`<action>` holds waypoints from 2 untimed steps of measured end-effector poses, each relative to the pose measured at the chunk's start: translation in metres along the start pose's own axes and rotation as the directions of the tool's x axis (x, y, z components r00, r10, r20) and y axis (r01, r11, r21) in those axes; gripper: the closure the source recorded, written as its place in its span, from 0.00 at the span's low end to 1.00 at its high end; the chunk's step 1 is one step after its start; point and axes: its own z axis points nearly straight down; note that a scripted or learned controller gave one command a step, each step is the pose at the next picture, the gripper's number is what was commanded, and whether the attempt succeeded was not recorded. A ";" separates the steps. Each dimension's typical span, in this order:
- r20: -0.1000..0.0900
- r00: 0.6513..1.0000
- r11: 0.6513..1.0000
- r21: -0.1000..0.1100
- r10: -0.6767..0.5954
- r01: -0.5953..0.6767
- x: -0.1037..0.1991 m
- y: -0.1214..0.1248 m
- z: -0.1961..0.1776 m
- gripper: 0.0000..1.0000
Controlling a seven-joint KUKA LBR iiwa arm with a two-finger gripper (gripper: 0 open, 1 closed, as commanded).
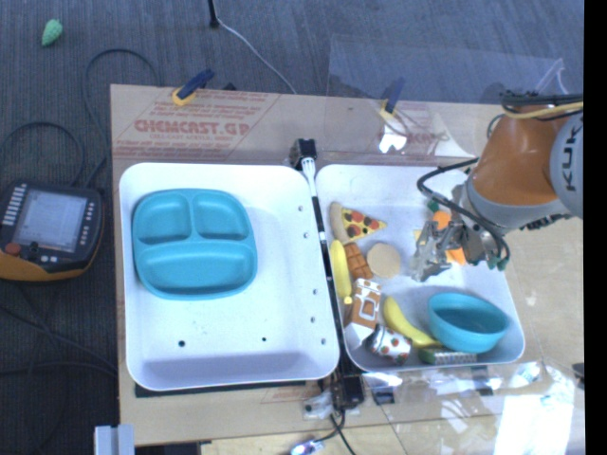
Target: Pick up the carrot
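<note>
The carrot (444, 224) is a small orange piece in the right bin (398, 180), toward its right side and partly covered by the gripper body. My gripper (429, 254) hangs low over the same spot, directly beside and partly on top of the carrot. The grey arm with its orange band (520, 164) reaches in from the right. I cannot make out whether the carrot sits inside the gripper or only beneath it.
The right bin also holds a pizza slice (358, 222), a round cookie (384, 259), a waffle (357, 259), two bananas (339, 268) (408, 322) and a blue bowl (467, 320). A blue divided plate (194, 240) lies in the left bin (228, 349).
</note>
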 end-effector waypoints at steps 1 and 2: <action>0.003 0.996 0.996 -0.002 -0.094 0.094 0.000 0.088 -0.038 1.00; 0.006 0.973 0.973 0.003 -0.230 0.230 -0.074 0.066 -0.115 1.00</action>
